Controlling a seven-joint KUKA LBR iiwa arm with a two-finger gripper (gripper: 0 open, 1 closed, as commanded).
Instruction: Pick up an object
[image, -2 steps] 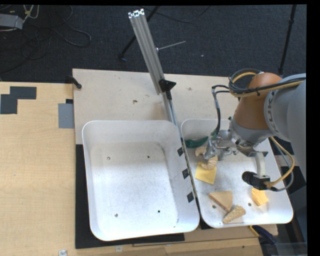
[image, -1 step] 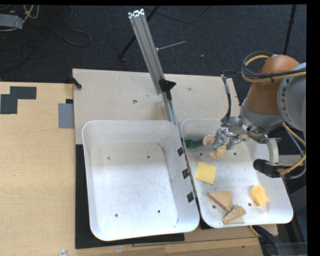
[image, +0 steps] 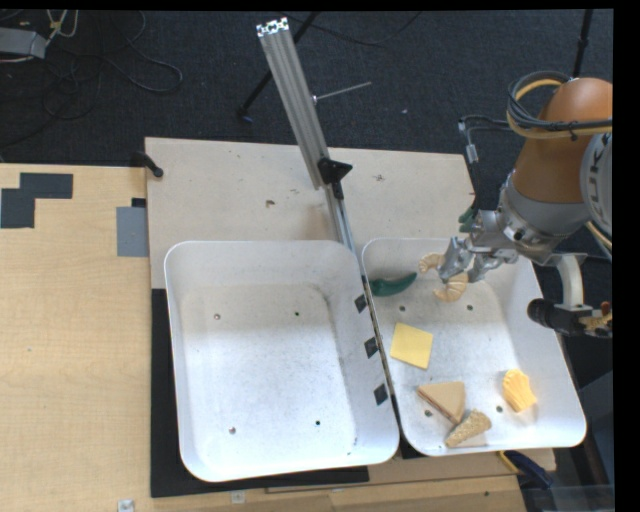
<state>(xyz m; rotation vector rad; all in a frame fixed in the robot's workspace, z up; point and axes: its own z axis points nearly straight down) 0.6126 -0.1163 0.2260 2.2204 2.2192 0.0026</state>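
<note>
Here, the claw hangs over a pale tan lumpy piece.

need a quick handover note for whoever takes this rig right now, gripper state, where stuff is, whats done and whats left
Gripper: low over the far part of the right bin, finger state unclear; a tan piece sits just beneath it, hold not confirmed.
Also in the right bin: green piece by the divider, yellow square mid-bin, sandwich wedge and a small tan wedge near the front, yellow-orange piece front right.
Done: no pick confirmed.
Left: grasp and lift one object.
</note>
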